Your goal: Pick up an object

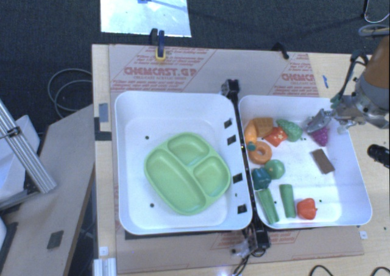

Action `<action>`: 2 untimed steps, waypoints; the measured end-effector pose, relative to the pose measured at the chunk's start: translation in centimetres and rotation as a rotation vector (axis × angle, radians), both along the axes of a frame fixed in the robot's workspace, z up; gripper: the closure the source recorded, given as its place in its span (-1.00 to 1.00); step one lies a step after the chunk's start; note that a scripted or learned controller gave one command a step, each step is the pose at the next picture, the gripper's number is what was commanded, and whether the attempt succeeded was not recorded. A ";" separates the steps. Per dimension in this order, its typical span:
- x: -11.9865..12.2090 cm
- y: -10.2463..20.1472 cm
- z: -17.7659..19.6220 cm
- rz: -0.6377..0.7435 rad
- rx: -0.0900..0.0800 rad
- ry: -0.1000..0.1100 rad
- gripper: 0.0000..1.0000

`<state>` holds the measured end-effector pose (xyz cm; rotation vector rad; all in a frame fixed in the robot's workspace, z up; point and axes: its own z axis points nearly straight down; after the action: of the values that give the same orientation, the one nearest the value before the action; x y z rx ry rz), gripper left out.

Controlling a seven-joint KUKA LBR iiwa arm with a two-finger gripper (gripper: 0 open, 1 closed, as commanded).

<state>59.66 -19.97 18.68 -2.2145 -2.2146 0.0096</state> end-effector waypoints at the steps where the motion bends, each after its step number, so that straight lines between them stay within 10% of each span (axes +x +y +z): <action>1: 0.3 0.1 0.8 0.003 -0.003 -0.012 -1.00; 2: 0.5 -0.1 -5.4 0.002 -0.002 -0.009 -1.00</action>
<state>60.19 -20.12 13.23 -2.2181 -2.2221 0.0018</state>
